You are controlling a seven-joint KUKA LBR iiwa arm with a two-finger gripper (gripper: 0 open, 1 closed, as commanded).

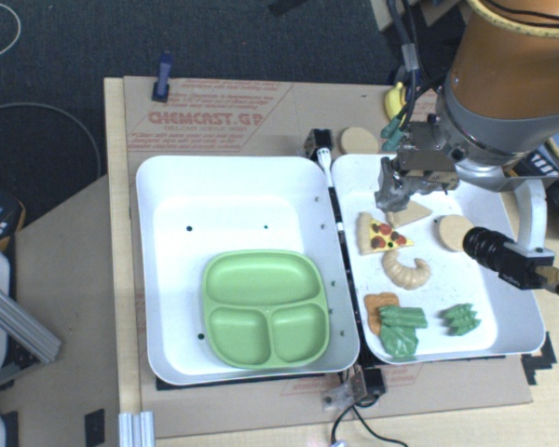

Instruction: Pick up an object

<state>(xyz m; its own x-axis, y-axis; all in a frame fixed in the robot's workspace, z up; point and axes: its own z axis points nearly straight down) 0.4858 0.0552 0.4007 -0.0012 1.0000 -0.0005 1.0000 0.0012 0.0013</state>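
I am seeing dark blue carpet (74, 45) lying around a brown board (205, 110) printed with red lettering, a thin white cable (2, 26) looping at upper left, lighting staying even.

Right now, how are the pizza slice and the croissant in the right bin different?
The pizza slice is a flat yellow wedge with red spots; the croissant is a plump, curved, plain tan crescent. The pizza slice lies nearer the pincer; the croissant sits below it, toward the green items. Both are toy foods lying loose in the right bin.
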